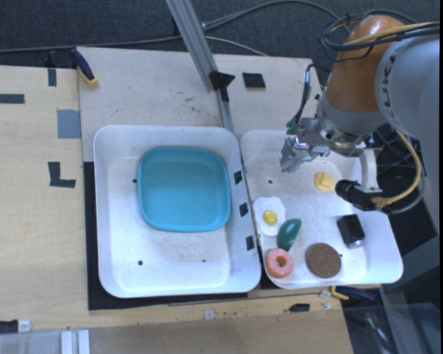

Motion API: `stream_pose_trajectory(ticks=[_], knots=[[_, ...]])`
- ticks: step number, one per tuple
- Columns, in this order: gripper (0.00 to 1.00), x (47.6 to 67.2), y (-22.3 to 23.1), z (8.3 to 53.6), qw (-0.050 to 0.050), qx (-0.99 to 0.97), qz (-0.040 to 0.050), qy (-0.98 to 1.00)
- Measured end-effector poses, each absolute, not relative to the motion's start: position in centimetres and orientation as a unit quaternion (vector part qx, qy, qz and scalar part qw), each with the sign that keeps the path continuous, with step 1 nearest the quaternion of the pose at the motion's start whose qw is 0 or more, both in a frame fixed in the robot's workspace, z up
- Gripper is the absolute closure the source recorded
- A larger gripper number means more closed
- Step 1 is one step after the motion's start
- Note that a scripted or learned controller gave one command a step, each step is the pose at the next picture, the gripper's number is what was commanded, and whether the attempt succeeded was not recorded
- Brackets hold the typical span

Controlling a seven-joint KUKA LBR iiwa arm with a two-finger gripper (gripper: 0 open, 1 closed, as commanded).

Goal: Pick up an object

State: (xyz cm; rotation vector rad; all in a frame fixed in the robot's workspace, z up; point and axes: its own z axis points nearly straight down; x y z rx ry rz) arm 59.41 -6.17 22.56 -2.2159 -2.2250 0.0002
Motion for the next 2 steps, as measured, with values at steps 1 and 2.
stream_pose_trajectory(ticks=[1, 2], knots=[[1.00, 60.2, -1.1, 22.9, 0.001, -0.705, -0.0002, -0.709], [1.00, 60.2, 4.6, 22.0, 0.001, -0.705, 0.0002, -0.709]])
